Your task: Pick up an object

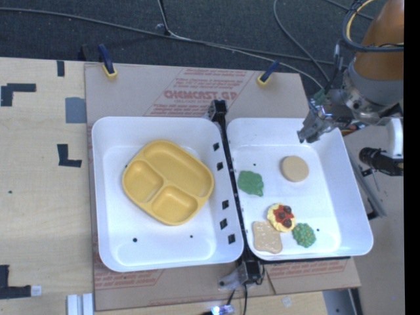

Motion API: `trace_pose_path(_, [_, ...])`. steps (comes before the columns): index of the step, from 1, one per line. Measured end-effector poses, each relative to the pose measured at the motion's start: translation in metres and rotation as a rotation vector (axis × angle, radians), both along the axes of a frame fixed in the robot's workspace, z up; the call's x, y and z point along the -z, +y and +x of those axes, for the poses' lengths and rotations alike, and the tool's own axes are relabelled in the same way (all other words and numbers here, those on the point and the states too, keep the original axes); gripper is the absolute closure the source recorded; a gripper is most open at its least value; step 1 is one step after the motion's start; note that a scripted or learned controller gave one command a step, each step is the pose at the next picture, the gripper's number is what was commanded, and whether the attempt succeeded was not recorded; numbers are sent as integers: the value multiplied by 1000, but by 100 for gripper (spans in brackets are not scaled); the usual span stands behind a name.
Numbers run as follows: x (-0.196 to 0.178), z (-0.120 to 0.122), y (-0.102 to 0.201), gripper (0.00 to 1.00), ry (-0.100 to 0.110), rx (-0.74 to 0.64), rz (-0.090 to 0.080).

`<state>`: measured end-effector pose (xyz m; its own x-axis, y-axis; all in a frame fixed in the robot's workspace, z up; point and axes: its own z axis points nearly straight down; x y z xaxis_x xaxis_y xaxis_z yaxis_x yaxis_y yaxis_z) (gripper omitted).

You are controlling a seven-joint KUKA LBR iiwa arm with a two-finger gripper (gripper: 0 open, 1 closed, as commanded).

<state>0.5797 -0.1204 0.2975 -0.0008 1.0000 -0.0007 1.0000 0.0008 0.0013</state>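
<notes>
A flat tan cracker (267, 237) lies nearest, beside a green floret (304, 234). The end effector (310, 131) hovers over the right bin (341, 176); its opening cannot be told. Centring above the round cookie (294, 168), well apart from neighbours, seems wisest.

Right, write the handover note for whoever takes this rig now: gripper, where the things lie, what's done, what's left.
Gripper: over the far right corner of the right bin, above the bin floor, nothing seen between its fingers; open or shut can't be told.
Right bin: round tan piece nearest the gripper; green leafy piece by the divider; yellow piece with red topping, beige slab and small green piece clustered at the near edge.
Left bin: yellow divided tray.
Done: nothing picked.
Left: descend, grasp one object, lift. The round tan piece looks the easiest.
</notes>
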Motion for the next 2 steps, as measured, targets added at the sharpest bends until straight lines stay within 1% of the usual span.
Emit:
trace_pose_path(1, [24, 14, 49, 100, 4, -4, 1])
trace_pose_path(2, [42, 25, 91, 100, 4, -4, 1])
